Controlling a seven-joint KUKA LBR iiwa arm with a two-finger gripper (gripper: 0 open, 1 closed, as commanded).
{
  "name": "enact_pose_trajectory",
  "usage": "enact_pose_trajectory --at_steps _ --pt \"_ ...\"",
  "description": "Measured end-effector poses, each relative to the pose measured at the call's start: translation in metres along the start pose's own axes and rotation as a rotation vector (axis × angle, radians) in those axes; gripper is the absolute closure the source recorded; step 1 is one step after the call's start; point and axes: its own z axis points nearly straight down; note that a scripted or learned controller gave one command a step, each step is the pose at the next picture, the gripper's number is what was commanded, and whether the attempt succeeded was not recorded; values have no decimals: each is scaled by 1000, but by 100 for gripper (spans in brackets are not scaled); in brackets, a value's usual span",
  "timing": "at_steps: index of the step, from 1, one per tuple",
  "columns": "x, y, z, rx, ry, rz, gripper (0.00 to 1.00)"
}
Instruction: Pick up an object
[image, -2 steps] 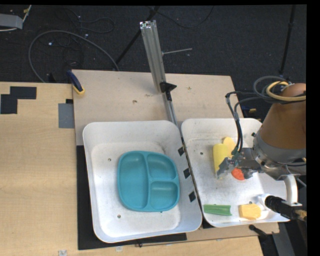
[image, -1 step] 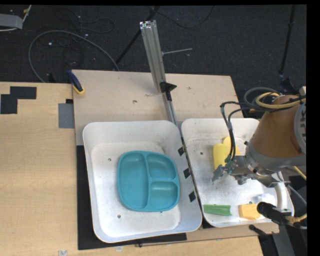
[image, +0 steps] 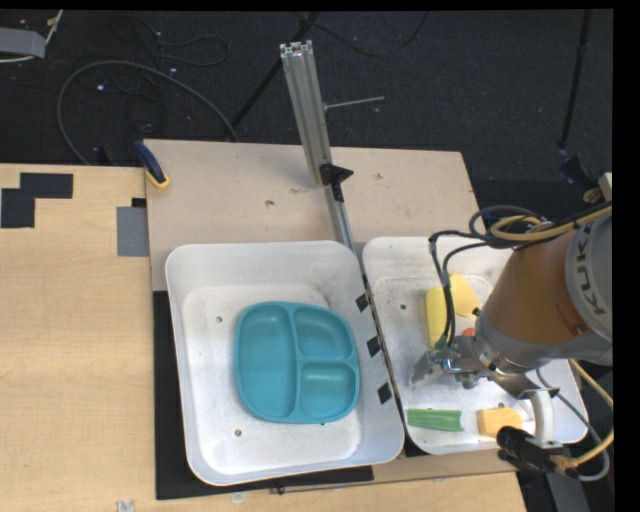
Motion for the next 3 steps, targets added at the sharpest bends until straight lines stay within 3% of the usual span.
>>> enact_pose_trajectory --at_steps 1,2,3 --pt "-1 2 32 -8 2 -1 0" --pt "3 6 20 -18 9 1 100" --pt "11 2 -38 -11 -2 -2 100"
